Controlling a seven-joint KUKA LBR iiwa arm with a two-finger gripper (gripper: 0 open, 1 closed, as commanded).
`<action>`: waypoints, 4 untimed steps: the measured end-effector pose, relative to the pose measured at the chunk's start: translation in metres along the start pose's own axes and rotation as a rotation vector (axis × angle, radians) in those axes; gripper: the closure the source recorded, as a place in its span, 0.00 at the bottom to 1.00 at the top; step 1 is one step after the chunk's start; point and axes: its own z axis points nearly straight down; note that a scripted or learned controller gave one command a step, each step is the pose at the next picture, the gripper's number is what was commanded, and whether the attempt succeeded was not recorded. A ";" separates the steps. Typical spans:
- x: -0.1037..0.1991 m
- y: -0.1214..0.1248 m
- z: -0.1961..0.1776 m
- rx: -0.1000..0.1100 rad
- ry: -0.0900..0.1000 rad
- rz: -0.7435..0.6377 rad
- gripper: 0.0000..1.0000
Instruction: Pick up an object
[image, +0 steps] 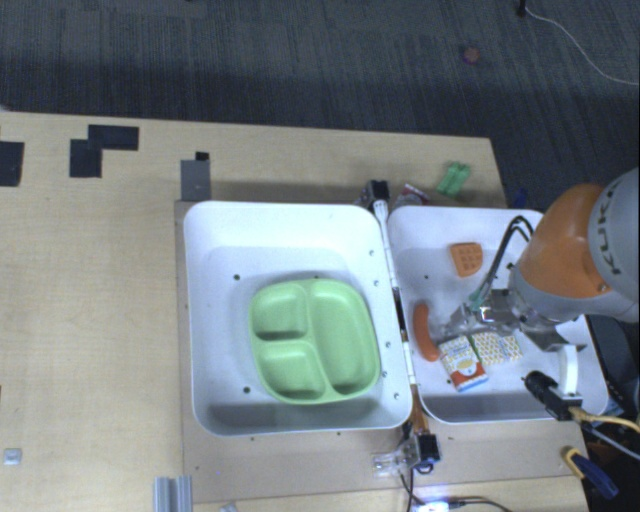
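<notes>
My gripper (472, 318) hangs low in the right bin (432, 228), at the end of the grey arm with its orange band (566, 250). Just under it lies a small white and red carton (463, 363), and a pale checked packet (498, 346) lies beside that to the right. A red sausage (426, 332) rests to the gripper's left, near the bin's left wall. Further back sits an orange waffle-like square (464, 259). I see nothing between the fingers.
The left bin (215, 300) holds a green divided plate (314, 338). A small green object (453, 179) lies on the bench behind the right bin. The arm covers the right bin's right side.
</notes>
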 end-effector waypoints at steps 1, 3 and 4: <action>-0.001 0.002 -0.011 -0.006 -0.002 0.000 1.00; 0.014 -0.032 0.002 0.006 0.004 0.001 0.00; 0.015 -0.030 -0.009 0.001 0.003 0.000 1.00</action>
